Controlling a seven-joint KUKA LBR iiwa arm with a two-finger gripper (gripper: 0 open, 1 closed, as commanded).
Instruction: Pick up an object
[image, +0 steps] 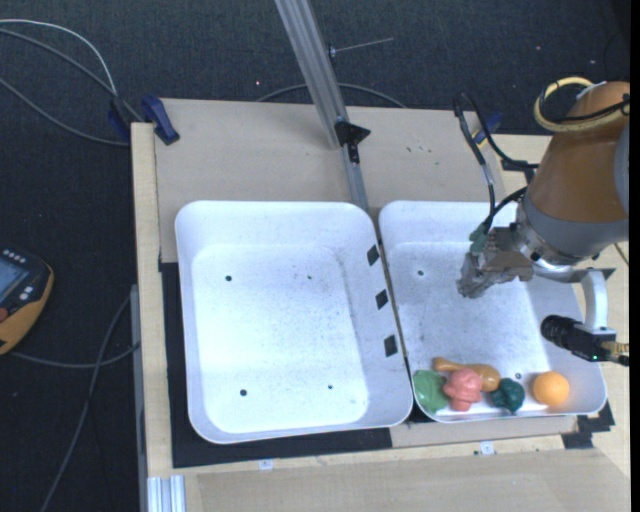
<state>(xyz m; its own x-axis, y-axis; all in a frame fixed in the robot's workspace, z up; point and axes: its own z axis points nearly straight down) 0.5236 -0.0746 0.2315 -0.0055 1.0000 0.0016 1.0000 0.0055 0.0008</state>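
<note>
Along the near edge of the right bin (440, 320) lie several small toys: a green piece (429, 387), a pink one (463, 388), a yellow-orange piece (481, 374) behind it, a dark green one (508, 395) and an orange ball (551, 388). My gripper (477, 281) hangs over the middle of this bin, up and back from the toys, pointing down-left. Nothing shows between its fingers, which look close together.
The left bin (270, 320) stands beside the right one, with black clips (381, 297) on the shared rim. A metal pole (320, 75) slants across the back. A black cylinder (572, 337) on the arm hangs over the right bin's right edge.
</note>
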